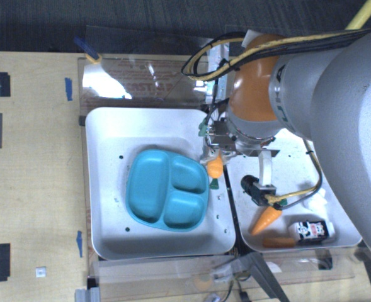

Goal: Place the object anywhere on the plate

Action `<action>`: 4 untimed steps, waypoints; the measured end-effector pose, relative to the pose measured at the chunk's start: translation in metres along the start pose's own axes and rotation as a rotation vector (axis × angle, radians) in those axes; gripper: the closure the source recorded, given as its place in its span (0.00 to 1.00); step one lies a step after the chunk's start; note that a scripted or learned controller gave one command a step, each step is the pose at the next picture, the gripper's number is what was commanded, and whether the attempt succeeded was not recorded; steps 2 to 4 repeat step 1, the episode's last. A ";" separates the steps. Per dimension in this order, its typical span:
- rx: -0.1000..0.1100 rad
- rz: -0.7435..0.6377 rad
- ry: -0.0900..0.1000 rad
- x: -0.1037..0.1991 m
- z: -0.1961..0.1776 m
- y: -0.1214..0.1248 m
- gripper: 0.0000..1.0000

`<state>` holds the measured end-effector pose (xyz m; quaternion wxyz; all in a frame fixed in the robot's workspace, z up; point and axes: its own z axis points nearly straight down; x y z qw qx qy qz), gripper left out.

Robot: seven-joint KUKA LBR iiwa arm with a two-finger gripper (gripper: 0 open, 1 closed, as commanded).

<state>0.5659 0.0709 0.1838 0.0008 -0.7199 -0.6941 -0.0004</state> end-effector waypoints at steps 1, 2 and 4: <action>0.000 0.003 -0.002 -0.003 0.000 0.000 0.00; 0.000 0.003 -0.002 -0.003 0.000 0.000 0.00; 0.000 0.003 -0.002 -0.003 0.000 0.000 0.00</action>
